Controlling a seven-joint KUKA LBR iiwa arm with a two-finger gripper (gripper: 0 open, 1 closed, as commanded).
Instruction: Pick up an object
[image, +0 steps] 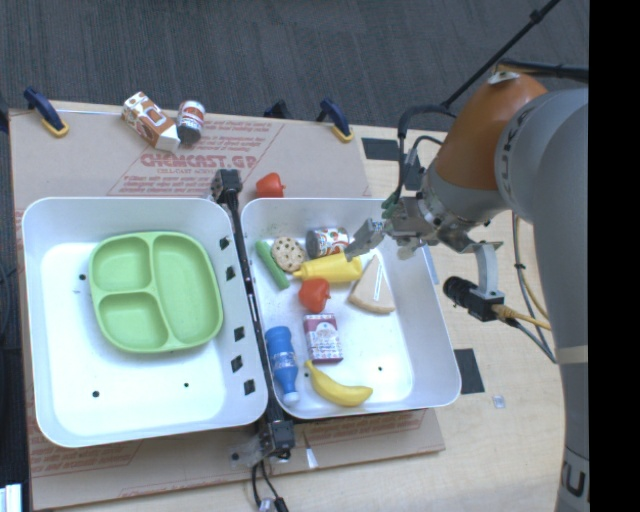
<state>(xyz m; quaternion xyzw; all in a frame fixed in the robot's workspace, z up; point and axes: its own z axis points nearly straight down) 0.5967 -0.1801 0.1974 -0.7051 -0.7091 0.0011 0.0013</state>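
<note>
Banana (339, 387) lies at the 6 o'clock edge of the right bin (432, 340), with a blue bottle (281, 362) just beside it at its 9 o'clock. Small red-and-white carton (322, 337) sits at 12 o'clock from the banana. Red piece (314, 293) above the carton; pale wedge (375, 289) at its 3 o'clock. Yellow piece (331, 268), cookie (288, 252), green stick (272, 263) and a small can (326, 240) cluster toward the bin's 12 o'clock side.

Claw (366, 236) hangs over the bin's 1 o'clock corner, near the can and yellow piece; cannot tell whether it is open or shut, and nothing is seen held.

Left bin (50, 340) holds a green divided plate (156, 290). On the surface (330, 150), at 12 o'clock of the bins: a carton (148, 118), a can (191, 119) and a red piece (269, 184).
</note>
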